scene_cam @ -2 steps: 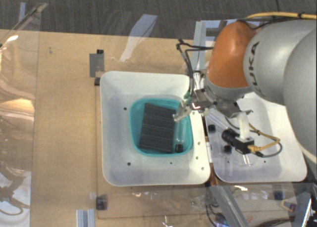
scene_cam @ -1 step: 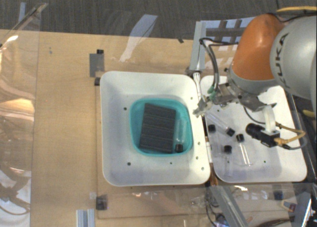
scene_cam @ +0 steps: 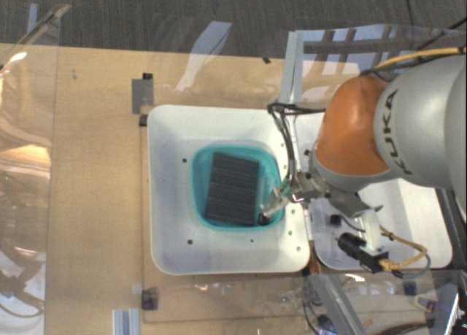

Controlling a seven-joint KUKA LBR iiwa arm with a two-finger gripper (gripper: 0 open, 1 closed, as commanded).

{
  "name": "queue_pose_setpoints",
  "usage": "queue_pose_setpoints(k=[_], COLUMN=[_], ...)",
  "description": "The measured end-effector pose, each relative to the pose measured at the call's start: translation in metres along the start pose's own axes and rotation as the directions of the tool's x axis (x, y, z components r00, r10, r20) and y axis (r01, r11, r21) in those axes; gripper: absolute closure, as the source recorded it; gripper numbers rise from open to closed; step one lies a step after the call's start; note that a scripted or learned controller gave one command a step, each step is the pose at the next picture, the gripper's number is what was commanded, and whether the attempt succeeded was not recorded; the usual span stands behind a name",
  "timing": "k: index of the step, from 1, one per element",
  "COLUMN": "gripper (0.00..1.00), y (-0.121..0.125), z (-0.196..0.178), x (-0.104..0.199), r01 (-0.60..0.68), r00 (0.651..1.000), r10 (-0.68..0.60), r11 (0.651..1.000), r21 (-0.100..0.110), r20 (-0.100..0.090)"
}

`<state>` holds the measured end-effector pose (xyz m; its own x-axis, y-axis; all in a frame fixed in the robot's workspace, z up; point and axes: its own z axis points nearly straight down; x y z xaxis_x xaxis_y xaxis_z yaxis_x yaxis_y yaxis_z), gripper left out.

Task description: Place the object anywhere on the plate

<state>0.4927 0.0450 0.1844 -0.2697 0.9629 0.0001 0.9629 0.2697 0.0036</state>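
Note:
A dark grey ribbed rectangular block (scene_cam: pixel 233 188) lies flat on a teal plate (scene_cam: pixel 201 169) in the middle of the left white bin (scene_cam: pixel 171 180). My gripper (scene_cam: pixel 273 205) reaches in from the right, and its metal fingertips (scene_cam: pixel 268 208) are at the block's lower right corner, over the plate's right rim. The grey arm with its orange band (scene_cam: pixel 350 133) hangs over the gap between the two bins and hides most of the wrist.
The right white bin (scene_cam: pixel 416 217) is largely covered by the arm. Cables (scene_cam: pixel 394 257) and a black connector (scene_cam: pixel 354 246) hang under the wrist. A metal frame post (scene_cam: pixel 292 63) stands behind the bins. Small black brackets (scene_cam: pixel 142 93) sit at the left bin's corners.

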Motion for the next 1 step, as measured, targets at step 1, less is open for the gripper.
queue_pose_setpoints(k=[1], gripper=[0.00], y=[-0.0040], z=[-0.0278], x=[-0.0012], r01=[-0.006], r00=[1.000], r10=[0.006], r11=[1.000], r21=[-0.004], r20=[0.001])
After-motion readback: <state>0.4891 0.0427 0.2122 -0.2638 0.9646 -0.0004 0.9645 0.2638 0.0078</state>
